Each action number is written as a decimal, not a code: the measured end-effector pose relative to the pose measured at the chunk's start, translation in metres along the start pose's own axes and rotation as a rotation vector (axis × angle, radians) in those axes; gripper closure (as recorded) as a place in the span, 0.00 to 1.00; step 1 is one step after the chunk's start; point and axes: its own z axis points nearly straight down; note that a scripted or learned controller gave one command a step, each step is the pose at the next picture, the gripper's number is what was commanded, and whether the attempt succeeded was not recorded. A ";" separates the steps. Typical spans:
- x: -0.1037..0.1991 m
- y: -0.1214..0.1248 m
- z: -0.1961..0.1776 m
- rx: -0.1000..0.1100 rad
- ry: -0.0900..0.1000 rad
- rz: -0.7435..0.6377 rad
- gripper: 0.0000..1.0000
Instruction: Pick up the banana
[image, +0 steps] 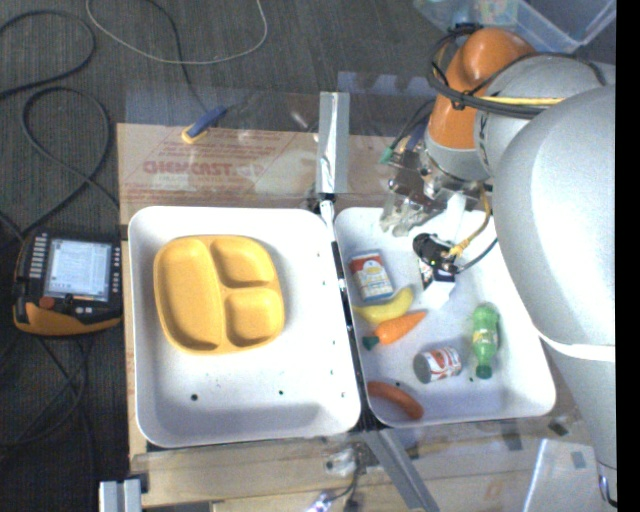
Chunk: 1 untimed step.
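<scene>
Right bin (520, 395): one banana (388, 303), one carrot (400, 327); fingers (403, 215) empty, spread unclear

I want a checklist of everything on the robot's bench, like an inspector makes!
Surface: two white bins side by side, left bin and right bin.
Job's things: banana in the right bin, lying between a small box and a carrot, touching both.
Clutter: green bottle, can, sausage; yellow tray in the left bin.
Grippers: gripper above the right bin's far edge, holding nothing.
Cables: wires hanging below the wrist.
Surroundings: handheld controller on the floor.
</scene>
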 end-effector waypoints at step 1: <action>-0.004 0.002 -0.017 0.001 -0.001 0.328 1.00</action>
